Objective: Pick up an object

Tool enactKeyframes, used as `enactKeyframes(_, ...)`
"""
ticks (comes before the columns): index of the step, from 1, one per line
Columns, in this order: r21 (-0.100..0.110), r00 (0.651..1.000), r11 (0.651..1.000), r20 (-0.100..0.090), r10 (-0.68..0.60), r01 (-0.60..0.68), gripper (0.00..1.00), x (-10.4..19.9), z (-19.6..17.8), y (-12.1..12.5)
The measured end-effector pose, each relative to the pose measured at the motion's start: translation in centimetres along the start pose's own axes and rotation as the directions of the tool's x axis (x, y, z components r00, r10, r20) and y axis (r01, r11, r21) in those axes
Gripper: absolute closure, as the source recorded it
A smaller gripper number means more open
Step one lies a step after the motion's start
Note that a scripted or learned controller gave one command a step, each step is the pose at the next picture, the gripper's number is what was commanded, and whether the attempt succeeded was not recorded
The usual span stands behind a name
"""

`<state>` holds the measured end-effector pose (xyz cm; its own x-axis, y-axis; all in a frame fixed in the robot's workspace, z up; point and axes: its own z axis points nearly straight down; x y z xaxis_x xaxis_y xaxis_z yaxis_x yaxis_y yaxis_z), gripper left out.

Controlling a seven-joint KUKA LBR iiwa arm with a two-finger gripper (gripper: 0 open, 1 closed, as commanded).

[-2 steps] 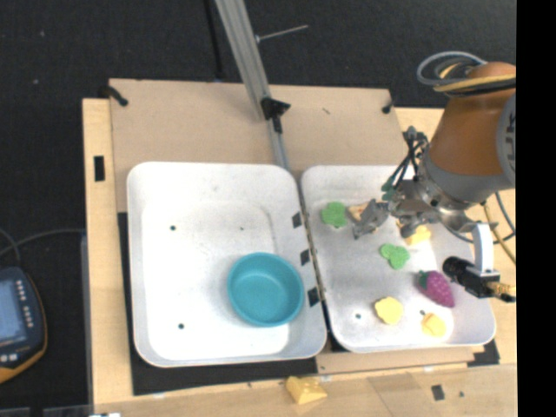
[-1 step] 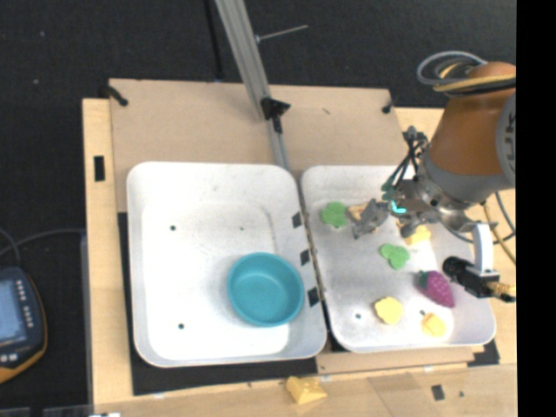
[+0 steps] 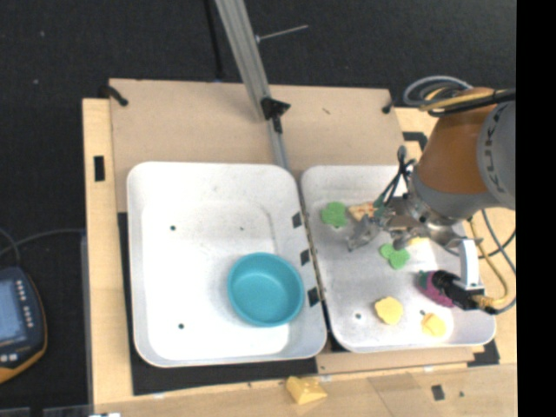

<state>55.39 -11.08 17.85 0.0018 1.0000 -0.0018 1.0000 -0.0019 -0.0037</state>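
Over on the left, the left bin (image 3: 174,198) holds a blue bowl (image 3: 265,288) near its lower right corner. A yellow piece (image 3: 305,390) lies on the bench below the bins. Into the right bin (image 3: 347,320) now: a green piece (image 3: 334,215), then the gripper (image 3: 360,233) low beside it, and whether it grips anything I cannot tell. Further right, another green piece (image 3: 396,255), two yellow pieces (image 3: 388,310) and a magenta object (image 3: 434,288).

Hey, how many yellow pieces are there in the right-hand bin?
2, both near its front edge: one yellow piece toward the middle, another yellow piece toward the front right corner. The arm covers part of the right bin, so more may be hidden.
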Motion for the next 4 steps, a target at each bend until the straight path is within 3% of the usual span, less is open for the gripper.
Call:
enactKeyframes(1,0.002,1.0,1.0,-0.001,0.0,0.0,0.0,0.2,6.3,0.0)
enactKeyframes(2,-0.002,1.0,1.0,0.0,0.001,-0.001,0.0,0.1,7.9,0.0)
enactKeyframes(3,-0.007,1.0,1.0,-0.002,0.007,-0.007,1.0,0.0,6.7,0.1)
enactKeyframes(4,-0.01,1.0,1.0,-0.001,0.0,0.0,1.0,-0.2,2.3,0.4)
